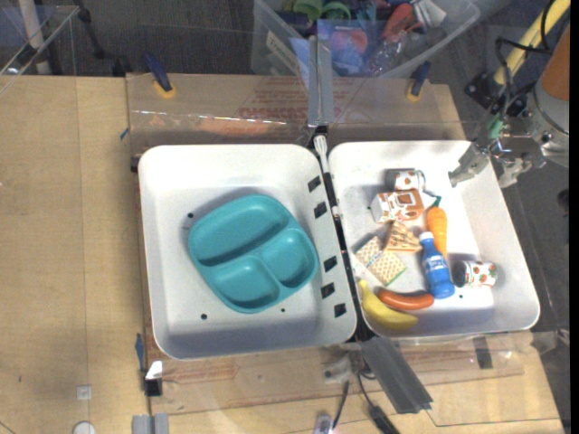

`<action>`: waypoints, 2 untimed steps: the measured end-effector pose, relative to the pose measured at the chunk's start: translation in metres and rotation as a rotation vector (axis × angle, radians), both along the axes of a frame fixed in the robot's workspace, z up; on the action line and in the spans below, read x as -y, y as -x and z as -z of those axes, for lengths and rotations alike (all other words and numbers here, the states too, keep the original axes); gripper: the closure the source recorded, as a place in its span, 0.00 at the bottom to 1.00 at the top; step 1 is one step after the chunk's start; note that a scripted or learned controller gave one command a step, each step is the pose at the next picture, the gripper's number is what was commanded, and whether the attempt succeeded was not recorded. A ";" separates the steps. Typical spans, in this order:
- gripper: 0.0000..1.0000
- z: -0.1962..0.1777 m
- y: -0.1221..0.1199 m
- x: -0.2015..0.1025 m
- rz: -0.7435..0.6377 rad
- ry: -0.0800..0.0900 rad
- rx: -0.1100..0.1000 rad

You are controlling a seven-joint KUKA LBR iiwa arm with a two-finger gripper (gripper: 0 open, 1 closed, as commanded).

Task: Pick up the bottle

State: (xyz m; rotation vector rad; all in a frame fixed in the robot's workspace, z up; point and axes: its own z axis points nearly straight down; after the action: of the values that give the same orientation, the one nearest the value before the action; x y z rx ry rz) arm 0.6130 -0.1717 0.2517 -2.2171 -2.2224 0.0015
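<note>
Wooden surface [63, 242] carries two shallow white bins side by side. Left bin [163, 174] holds one teal divided plate [251, 252], lying flat near the middle. Right bin [516, 278] holds the clutter: a small printed carton [400, 202] toward the far side, an orange carrot [438, 227] just beside it, crackers [384, 259] near the centre divider, a banana [384, 312] along the near wall with a red sausage-like piece [405, 299] lying against it, and a small can on its side [477, 274] near the right wall. The bottle [434, 267], blue with a white cap, lies tilted between the crackers and the can, its cap end pointing toward the carrot, its base close to the sausage. The tool [470, 165] hangs at the far right corner of the right bin, well apart from the bottle, nothing visibly between its tips; whether it is released or clenched I cannot tell from here, too small and dark. Judgement: the pick has not begun in earnest. Approach, descent, grasp and lift all remain. Crowded neighbours on both sides of the bottle may make the grasp awkward.
</note>
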 end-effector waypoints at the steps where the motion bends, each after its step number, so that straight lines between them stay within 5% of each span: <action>1: 0.00 0.115 0.073 0.021 -0.005 0.001 0.002; 2: 0.00 0.162 0.104 -0.026 0.126 0.000 0.015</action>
State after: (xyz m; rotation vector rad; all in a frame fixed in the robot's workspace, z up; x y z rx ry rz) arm 0.5092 -0.1459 0.0897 -2.3605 -2.0855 -0.0161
